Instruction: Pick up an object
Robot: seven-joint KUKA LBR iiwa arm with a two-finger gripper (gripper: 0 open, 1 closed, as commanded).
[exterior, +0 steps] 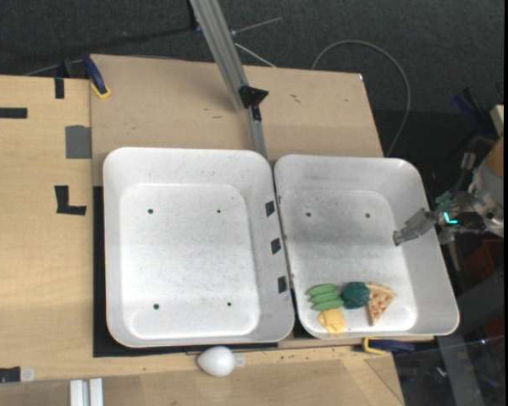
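Camera view, from above the bench [178,100]: two shallow white bins sit side by side on the wood. The left bin [186,163] has only dark speckles on its floor. The right bin [356,169] holds a small cluster of toy food in its near corner: a green pea pod [323,294] on the left, a dark green broccoli [354,293] just beside it, a pizza slice [379,302] to the right of that, and a small yellow piece [332,319] nearer still, touching or almost touching the pod.

The gripper [408,229] comes in from the right, over the right wall of the right bin, well apart from the food and farther back than it. Nothing is between the jaws as far as I can see, but at this size and blur I cannot tell whether they are apart or together.

A white egg [216,361] lies on the bench outside the bins, just in front of the left bin's near edge. A grey metal pole [222,41] slants down from the far side to where the two bins meet.
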